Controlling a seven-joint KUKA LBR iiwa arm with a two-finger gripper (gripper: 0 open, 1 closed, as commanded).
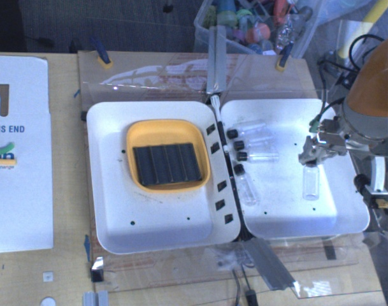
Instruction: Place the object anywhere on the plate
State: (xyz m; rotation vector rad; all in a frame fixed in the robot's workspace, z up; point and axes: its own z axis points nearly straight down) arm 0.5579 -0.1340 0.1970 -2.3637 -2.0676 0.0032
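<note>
One clear vial (310, 184) lay upright-in-frame in the right bin (276, 225), its long axis running near-to-far, just below the pincer (313, 156), whose fingers I could not read, while the yellow plate (137, 134) sat well off left.

1. The arm (372, 101) is running off the right edge.
2. The white card (18, 152) is getting cut by the left edge.
3. The clear vials (257, 142) are blurring into the right bin (346, 215).
</note>
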